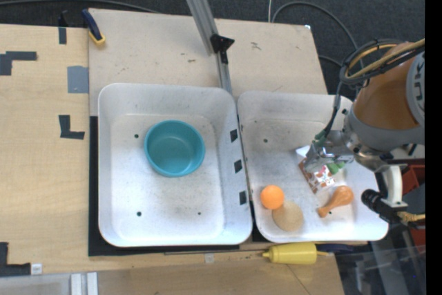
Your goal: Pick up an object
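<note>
In the right bin (276, 114) lie an orange ball (272, 197), a tan rounded lump (289, 217), an orange drumstick-shaped toy (335, 200) and a small crinkled snack packet (319, 175). My gripper (324, 154) hangs low over the packet's upper end, right against it; the wrist hides its fingertips. The left bin (117, 217) holds a teal bowl (175, 148) standing upright.
A yellow bottle (293, 253) lies on the bench just in front of the right bin. A slanted metal pole (200, 3) with a black clamp rises behind the bins. Cables loop at the back right. A blue and yellow clamp (93, 27) sits at the back left.
</note>
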### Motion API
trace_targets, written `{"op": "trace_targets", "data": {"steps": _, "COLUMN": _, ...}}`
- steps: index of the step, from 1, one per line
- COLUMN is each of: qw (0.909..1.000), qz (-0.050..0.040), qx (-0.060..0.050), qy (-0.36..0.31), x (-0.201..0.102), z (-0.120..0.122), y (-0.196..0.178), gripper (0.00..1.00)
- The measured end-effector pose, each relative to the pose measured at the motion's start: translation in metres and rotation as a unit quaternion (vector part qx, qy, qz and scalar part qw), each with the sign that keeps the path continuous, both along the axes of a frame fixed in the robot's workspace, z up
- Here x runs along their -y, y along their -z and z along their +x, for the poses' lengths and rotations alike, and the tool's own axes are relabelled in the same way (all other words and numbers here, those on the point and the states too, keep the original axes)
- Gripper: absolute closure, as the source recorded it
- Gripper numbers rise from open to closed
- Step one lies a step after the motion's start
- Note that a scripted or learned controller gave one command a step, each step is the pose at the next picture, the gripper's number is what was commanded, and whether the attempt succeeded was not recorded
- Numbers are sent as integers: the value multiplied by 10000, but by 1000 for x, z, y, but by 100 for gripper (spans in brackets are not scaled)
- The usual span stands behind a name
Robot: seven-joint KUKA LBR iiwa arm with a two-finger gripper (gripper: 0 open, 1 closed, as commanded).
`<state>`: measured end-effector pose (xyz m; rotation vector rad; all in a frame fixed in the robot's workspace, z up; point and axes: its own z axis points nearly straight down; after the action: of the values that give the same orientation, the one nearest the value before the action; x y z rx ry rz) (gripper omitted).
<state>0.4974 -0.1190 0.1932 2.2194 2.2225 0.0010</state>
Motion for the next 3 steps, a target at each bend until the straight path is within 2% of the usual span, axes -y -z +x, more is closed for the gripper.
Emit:
{"op": "trace_targets", "data": {"steps": 1, "qw": 10000, "qz": 0, "qx": -2, "qy": 0, "x": 0, "z": 0, "y": -25, "gripper": 100}}
{"op": "trace_targets", "data": {"steps": 3, "qw": 10000, "qz": 14, "qx": -25, "qy": -34, "x": -117, "z": -2, "y": -15, "gripper": 100}}
